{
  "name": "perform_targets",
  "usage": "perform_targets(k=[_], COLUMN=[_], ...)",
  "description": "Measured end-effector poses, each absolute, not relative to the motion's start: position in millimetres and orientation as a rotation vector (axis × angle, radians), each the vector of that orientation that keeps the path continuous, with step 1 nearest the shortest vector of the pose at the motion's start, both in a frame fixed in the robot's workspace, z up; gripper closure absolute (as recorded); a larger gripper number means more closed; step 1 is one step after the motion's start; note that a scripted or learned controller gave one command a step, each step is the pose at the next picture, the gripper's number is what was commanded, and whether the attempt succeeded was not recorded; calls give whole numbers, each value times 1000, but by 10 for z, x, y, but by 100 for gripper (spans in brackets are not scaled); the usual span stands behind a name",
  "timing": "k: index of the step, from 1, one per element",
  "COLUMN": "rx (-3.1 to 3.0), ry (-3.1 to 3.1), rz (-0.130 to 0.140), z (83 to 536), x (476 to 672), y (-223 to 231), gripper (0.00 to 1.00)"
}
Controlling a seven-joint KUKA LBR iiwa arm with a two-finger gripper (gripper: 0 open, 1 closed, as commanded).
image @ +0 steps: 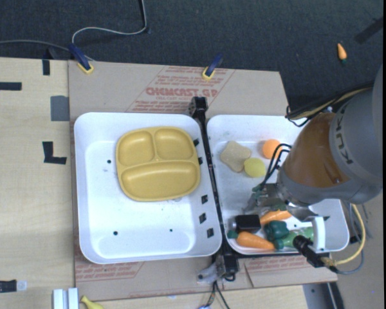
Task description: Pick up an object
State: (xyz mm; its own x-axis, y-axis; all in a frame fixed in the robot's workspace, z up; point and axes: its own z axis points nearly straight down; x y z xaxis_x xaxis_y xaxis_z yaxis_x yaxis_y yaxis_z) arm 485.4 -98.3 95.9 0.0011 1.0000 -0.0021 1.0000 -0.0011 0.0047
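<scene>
The right bin (235, 126) holds several small toy foods. A beige bread-like piece (235, 155) lies near its left wall, with a yellow round piece (255, 167) beside it and an orange ball (270, 148) further back. At the front lie an orange carrot (254, 240), a green piece (280, 233), a small black object (247, 222) and another orange piece (275, 216). My gripper (268, 210) is low over this front cluster, right by the black object and the orange piece. The arm's grey and orange wrist (321, 163) hides the bin's right part.
The left bin (96, 192) holds a yellow divided plate (158, 161) in its rear half. A black divider (208, 172) runs between the bins. Both stand on a cardboard sheet (180, 89) with cables behind it.
</scene>
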Motion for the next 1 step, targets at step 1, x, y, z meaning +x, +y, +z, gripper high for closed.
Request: perform_targets(k=[1], rx=[2219], ry=[2217], rz=[3], z=[958], x=[4853], y=[-982], gripper=[0])
